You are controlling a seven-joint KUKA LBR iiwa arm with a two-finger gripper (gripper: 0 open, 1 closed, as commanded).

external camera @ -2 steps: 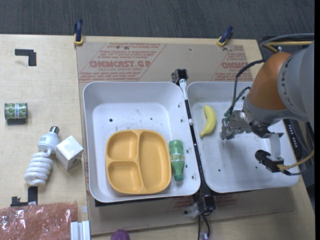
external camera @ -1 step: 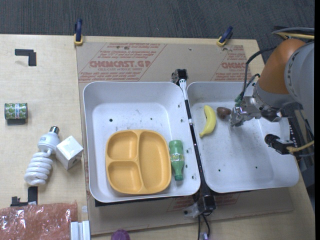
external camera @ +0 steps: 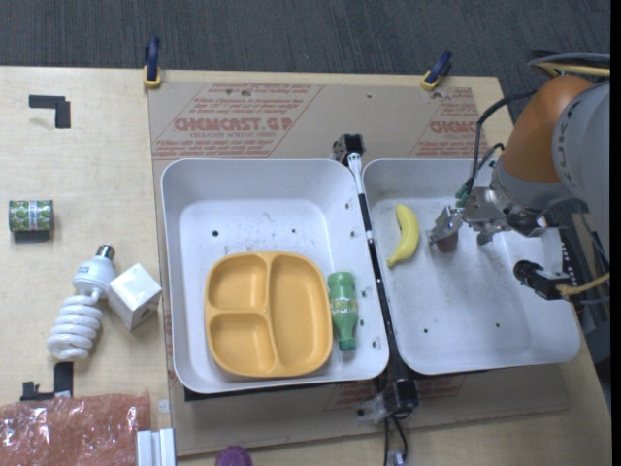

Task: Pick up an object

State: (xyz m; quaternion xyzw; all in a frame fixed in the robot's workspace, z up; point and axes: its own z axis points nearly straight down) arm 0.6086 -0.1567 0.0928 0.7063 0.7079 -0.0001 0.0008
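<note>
From my station I see the gripper down inside the right bin, in its far half, with the grey arm and its orange band reaching in from the right. I cannot tell from this angle how the jaws stand, and nothing shows between them. The banana lies on the floor of the same bin, just left of the gripper, near the bin's left wall, its length running far to near. In the left bin I have a yellow divided plate in the near half and a green bottle lying just beside its right edge. Out on the bench to the left sit a spiral light bulb, a small white box and a green can.
</note>
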